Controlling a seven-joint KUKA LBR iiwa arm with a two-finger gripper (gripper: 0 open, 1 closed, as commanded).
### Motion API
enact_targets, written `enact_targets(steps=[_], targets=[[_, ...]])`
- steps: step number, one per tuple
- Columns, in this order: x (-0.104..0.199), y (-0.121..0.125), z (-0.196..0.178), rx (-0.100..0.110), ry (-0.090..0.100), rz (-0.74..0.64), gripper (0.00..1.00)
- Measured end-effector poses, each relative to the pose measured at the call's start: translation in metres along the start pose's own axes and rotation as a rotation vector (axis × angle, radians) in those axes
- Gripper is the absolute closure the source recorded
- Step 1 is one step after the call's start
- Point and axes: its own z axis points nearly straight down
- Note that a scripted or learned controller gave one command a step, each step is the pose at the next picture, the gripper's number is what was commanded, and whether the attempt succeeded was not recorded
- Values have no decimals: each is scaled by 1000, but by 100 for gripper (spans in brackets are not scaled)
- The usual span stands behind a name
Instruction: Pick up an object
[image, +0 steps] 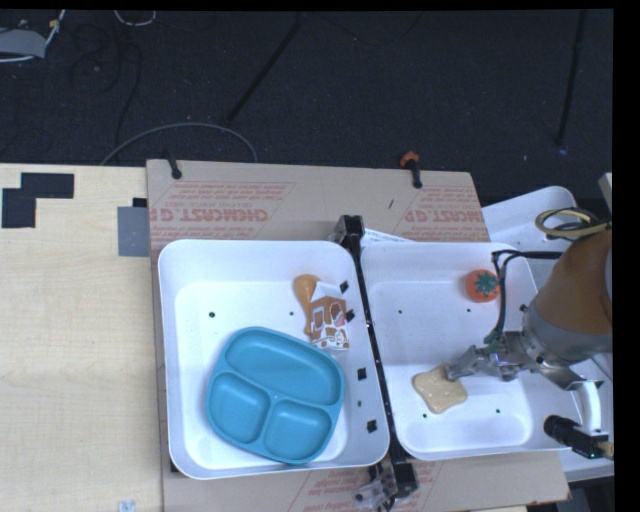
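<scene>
On the surface (80, 300), two shallow white bins sit side by side over a sheet of printed cardboard (300, 205), with a black divider strip between them. Within the left bin (185, 300), a blue divided plate (275, 393) with three compartments lies toward the near side. Just beyond its far right corner rests a small patterned packet (328, 324) in brown and white, and touching the packet's far side is a little orange-tan piece (306, 290).

Across in the right bin (420, 290), a flat, pale tan object (441, 389) shaped rather like a slice of bread lies on the floor toward the near left. A small round orange toy (482, 285) with a green spot sits well apart from it, close to the far right wall.

From the right side, the grey arm (575, 300) with its orange band reaches over the right bin. Its gripper (460, 370) points leftward and low, with the tip just at the far right edge of the tan object. Whether the tip touches the object I cannot tell, and whether the fingers are spread or pressed together I cannot tell either, as they merge into one grey shape. Nothing is visibly pinched between them.
</scene>
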Motion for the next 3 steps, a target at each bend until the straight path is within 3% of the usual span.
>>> enact_targets(steps=[1, 3], targets=[[1, 2, -11, -3, 4, 2, 100], [-6, -14, -117, -4, -3, -1, 100]])
